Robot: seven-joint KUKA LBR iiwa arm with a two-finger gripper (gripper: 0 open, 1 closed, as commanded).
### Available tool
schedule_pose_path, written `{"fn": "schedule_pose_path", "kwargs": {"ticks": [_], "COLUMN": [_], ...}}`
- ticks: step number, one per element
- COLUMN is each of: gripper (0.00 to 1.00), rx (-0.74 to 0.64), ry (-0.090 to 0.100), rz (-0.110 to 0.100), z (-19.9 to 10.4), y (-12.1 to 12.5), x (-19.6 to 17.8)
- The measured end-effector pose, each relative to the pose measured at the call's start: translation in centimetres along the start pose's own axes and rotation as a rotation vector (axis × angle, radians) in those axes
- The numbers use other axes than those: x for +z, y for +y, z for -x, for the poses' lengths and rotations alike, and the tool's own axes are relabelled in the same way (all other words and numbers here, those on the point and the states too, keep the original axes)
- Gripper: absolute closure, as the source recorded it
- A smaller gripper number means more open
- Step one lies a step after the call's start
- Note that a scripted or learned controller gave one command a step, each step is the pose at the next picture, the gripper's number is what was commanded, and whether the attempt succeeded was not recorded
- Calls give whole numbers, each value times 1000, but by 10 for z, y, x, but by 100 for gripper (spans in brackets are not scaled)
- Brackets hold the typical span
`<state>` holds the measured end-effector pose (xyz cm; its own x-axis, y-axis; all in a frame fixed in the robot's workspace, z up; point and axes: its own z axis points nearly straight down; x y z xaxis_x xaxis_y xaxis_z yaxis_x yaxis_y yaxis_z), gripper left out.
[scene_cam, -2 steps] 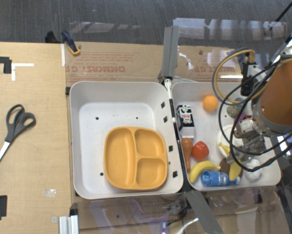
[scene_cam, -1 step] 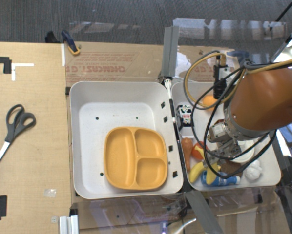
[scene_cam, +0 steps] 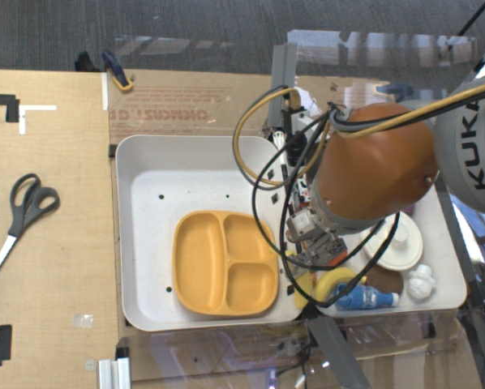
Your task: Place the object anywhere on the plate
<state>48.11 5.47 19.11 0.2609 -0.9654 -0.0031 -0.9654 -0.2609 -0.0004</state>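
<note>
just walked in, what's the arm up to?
The arm is reaching down into the right bin, over a pile of small things: a yellow piece, a blue bottle, a white dish and a small white figure. Its hand sits low among cables near the bin divider, and I can't tell if it has anything. The yellow divided plate in the left bin has nothing on it yet.

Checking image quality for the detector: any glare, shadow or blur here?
Camera view: sharp overall, even lighting; ceiling-light reflections streak the clear panel behind the bins; soft shadow under the arm dims the right bin; yellow plate evenly lit, no glare.
</note>
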Motion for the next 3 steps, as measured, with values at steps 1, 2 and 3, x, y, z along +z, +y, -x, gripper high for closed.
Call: {"fn": "schedule_pose_path", "kwargs": {"ticks": [1, 2, 3], "gripper": [100, 100, 0], "rx": [145, 82, 84], "ry": [0, -1, -1], "rz": [-2, -2, -1], "z": [38, 113, 113], "y": [-8, -28, -28], "x": [-119, -210, -209]}}
